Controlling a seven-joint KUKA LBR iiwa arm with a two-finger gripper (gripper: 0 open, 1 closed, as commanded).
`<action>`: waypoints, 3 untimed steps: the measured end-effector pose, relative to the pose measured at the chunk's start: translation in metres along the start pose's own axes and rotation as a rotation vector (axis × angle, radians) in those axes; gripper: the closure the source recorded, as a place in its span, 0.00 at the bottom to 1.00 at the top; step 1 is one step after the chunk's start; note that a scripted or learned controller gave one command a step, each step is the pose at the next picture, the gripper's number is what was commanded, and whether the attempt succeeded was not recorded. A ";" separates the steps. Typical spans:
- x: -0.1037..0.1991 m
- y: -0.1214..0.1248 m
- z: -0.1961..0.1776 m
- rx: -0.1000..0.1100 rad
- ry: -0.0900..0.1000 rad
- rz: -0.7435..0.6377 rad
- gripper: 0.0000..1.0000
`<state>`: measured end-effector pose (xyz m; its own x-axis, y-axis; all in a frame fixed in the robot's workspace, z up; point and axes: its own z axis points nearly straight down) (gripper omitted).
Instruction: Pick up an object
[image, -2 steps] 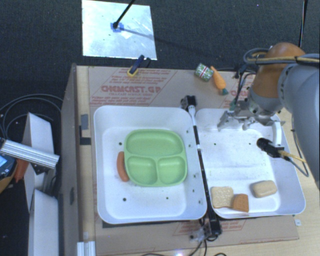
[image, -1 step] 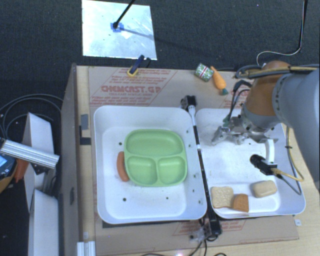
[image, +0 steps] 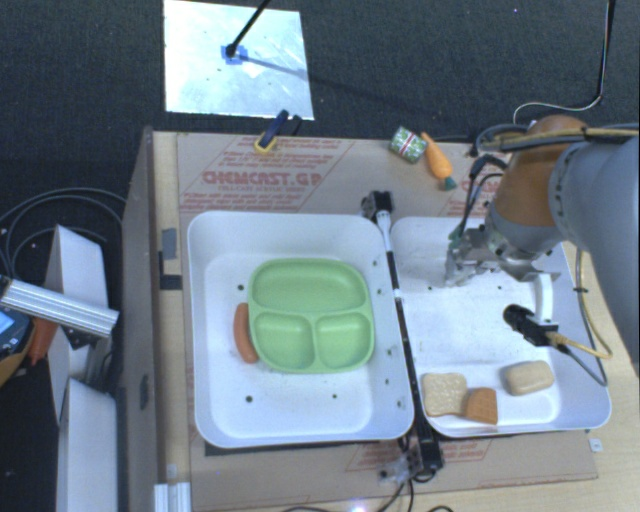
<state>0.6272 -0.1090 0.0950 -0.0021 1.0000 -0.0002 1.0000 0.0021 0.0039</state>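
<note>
In the right bin (image: 580, 400), my gripper (image: 461, 268) hangs low over the bare floor of the far half. At this bin's near edge lie a pale toast slice (image: 444, 393), an orange-brown piece (image: 481, 405) touching it, and a beige bread roll (image: 527, 377) further right. All three lie well away from the gripper, toward the near edge. The left bin (image: 215, 300) holds a green divided plate (image: 310, 313), and an orange sausage (image: 243, 332) lies against the plate's left edge.
On the cardboard behind the bins are a toy carrot (image: 438, 158), a small green can (image: 408, 143) and a yellow-and-blue clip (image: 272, 133). A black divider (image: 395, 300) runs between the bins. A foil sheet (image: 238, 60) lies further back.
</note>
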 end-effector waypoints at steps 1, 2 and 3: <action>0.012 -0.024 -0.079 -0.001 0.000 -0.001 1.00; 0.012 -0.025 -0.078 0.002 0.000 0.000 0.00; 0.004 0.041 0.012 0.005 0.000 -0.002 0.00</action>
<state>0.6680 -0.1051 0.0827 -0.0042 1.0000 0.0001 1.0000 0.0042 -0.0007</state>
